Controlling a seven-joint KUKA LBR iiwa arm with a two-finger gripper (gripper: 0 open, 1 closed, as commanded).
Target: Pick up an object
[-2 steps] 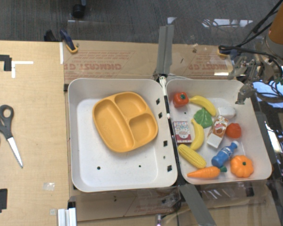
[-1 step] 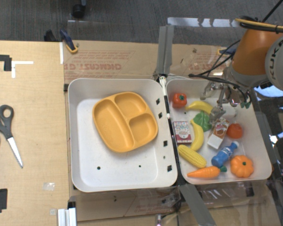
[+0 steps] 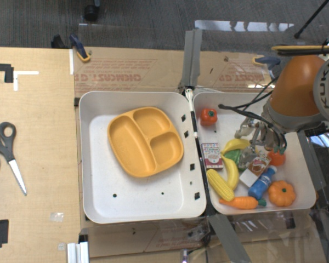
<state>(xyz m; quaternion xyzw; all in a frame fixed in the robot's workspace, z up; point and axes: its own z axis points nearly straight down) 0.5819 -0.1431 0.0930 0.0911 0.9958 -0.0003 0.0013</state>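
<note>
Carrot (image 3: 240,203) lies nearest you in the right bin (image 3: 304,152).
Your arm (image 3: 299,86) reaches over it; hand (image 3: 259,138) hangs above the toys, grip state unreadable.

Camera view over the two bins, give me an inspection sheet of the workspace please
Surface: wooden bench bearing left bin and right bin.
Job's things: toy tomato, corn, banana, carrot, pumpkin, blue bottle, small box in right bin.
Clutter: orange divided plate in left bin; scissors on bench.
Grippers: gripper low over the right bin's pile; grasp not discernible.
Cables: black cables by the wrist.
Surroundings: dark carpet.
</note>
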